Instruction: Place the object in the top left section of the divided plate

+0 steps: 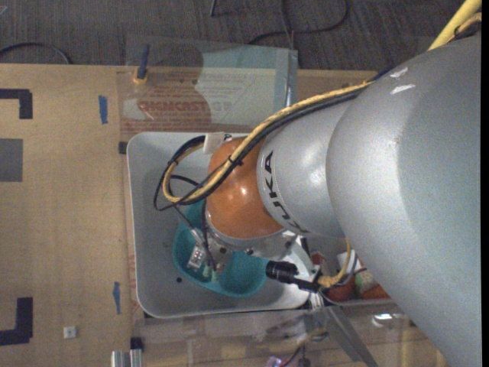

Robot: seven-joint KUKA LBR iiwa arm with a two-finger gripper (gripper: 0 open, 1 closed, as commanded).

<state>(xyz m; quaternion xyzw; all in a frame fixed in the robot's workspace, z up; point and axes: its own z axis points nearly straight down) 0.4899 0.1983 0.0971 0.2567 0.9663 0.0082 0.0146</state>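
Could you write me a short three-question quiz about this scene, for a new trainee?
1. True or false: the arm hangs over the white bin.
2. What colour is the plate under the wrist? A red, B teal, C black.
3. Fill in: the band above the wrist is ____.

Key: 1 true; 2 B; 3 orange.

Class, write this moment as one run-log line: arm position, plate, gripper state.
arm: reaching over white bin | teal plate: in bin, partly hidden under wrist | gripper: state cannot be told | placement: unconfirmed
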